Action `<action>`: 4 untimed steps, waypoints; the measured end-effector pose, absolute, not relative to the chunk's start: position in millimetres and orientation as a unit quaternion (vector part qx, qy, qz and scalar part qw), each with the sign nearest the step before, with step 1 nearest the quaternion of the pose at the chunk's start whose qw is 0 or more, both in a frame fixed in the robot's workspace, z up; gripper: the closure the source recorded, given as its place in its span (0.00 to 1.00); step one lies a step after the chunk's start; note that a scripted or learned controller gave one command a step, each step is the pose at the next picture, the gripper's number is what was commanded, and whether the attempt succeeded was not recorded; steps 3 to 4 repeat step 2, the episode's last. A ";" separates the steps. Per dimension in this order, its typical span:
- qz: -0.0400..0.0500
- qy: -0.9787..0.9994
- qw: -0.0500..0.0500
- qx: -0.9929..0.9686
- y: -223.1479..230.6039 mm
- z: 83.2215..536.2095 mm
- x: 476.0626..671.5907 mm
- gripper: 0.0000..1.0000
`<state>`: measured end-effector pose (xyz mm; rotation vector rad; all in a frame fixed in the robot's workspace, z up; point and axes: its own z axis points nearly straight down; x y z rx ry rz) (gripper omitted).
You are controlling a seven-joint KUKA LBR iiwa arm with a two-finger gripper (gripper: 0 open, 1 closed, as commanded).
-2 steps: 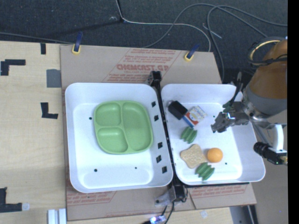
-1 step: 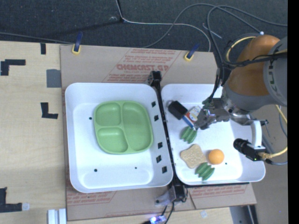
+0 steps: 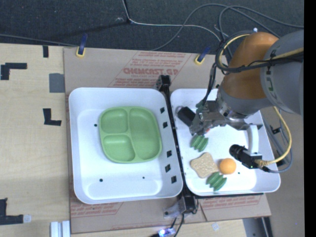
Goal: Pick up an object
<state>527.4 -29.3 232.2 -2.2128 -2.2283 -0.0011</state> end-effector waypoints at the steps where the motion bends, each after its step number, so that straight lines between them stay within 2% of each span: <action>1: 0.000 -0.709 0.001 -0.705 19.4 233.6 534.9 1.00; 2: 0.000 -0.710 0.001 -0.705 74.5 236.0 537.5 1.00; 4: 0.000 -0.710 0.001 -0.705 74.5 236.0 537.5 1.00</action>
